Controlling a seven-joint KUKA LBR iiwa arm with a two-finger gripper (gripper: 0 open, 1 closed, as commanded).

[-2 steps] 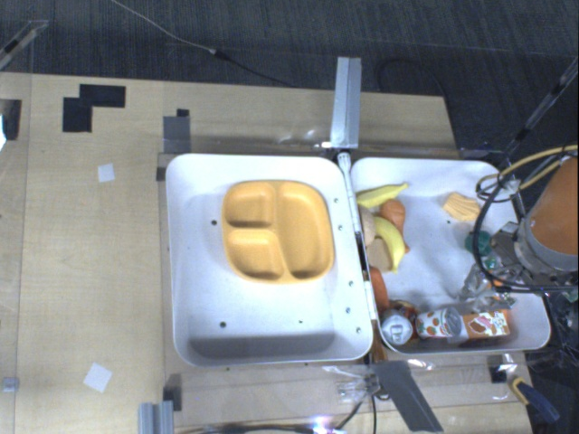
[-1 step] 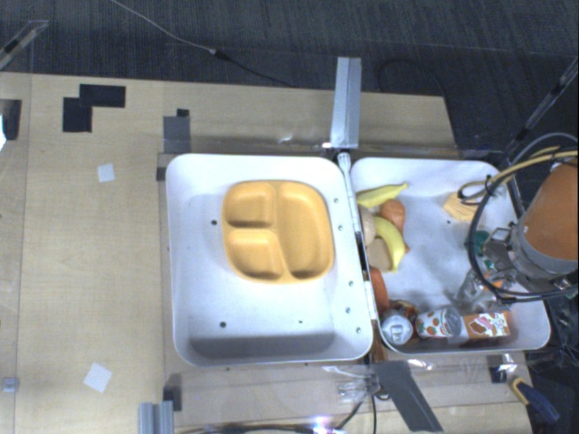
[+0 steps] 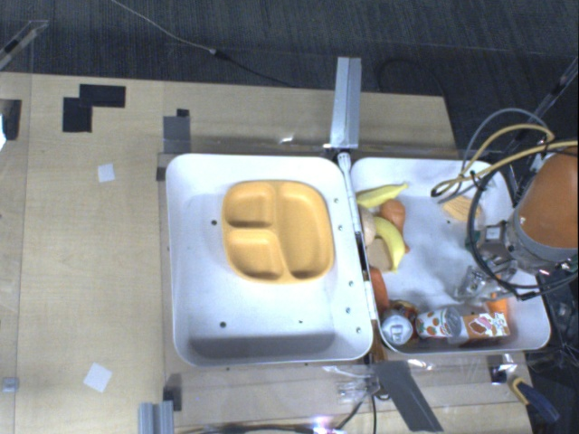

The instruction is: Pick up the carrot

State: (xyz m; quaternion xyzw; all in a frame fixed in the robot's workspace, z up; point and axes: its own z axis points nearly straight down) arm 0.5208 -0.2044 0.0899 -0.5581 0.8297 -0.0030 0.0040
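Gripper (image 3: 477,283) sat low in right bin (image 3: 425,251), right side of frame; finger state couldn't be told. Carrot (image 3: 378,287) lay against bin's left wall, below bananas (image 3: 387,229). Approach step, probably; next move: shift left over carrot, descend.

arm: enters from right, orange band up | claw (image 3: 477,285): lowered, pointing down
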